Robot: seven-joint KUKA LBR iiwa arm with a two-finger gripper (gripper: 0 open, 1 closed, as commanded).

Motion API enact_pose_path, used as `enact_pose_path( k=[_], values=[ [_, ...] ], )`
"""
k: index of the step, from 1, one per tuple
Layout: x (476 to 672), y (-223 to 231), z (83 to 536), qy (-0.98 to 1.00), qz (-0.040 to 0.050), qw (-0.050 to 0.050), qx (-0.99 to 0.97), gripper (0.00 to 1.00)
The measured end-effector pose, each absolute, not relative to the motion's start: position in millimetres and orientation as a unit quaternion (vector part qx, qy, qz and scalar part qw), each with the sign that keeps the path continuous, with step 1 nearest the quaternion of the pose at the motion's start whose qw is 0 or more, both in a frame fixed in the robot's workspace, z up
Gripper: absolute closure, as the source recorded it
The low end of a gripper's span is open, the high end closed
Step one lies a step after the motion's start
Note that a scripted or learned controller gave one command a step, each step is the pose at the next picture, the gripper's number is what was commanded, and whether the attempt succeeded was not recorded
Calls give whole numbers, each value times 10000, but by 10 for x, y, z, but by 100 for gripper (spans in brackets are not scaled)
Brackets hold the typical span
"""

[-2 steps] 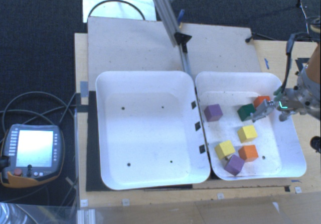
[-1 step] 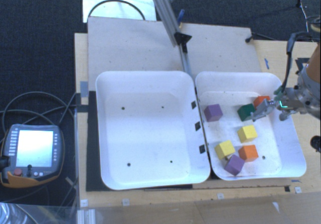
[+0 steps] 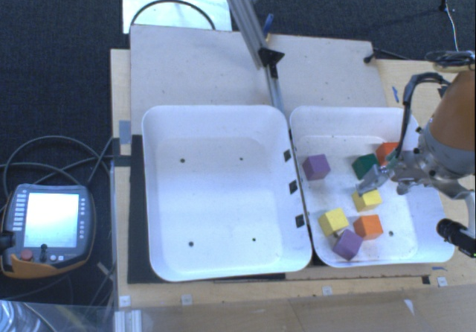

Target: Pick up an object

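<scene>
Several small cubes lie in the right bin (image 3: 416,249). A purple cube (image 3: 316,167) sits at its left. A green cube (image 3: 364,165) and a red-orange cube (image 3: 387,150) sit near its middle back. Toward the front lie a yellow cube (image 3: 368,200), a second yellow cube (image 3: 334,220), an orange cube (image 3: 368,226) and a second purple cube (image 3: 347,244). My gripper (image 3: 370,183) reaches in from the right and hangs low between the green cube and the nearer yellow cube, just above the yellow one's top edge. The wrist partly covers the red-orange cube.
The left bin (image 3: 216,193) stands beside the right one, with black clips (image 3: 291,187) along their shared edge. A slanted metal pole (image 3: 245,7) crosses the back board. A teach pendant (image 3: 46,230) lies off the bench at the left.
</scene>
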State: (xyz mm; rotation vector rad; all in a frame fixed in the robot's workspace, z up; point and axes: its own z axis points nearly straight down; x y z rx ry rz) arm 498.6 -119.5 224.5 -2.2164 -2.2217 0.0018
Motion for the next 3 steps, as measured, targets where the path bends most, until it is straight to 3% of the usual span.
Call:
enact_pose_path(
  k=[2, 3],
  values=[
    [5007, -1343, 1304, -7072, 10, 17, -7070, 0],
    [5030, -1343, 1440, -7084, -11, -16, -7058, 100]
  ],
)
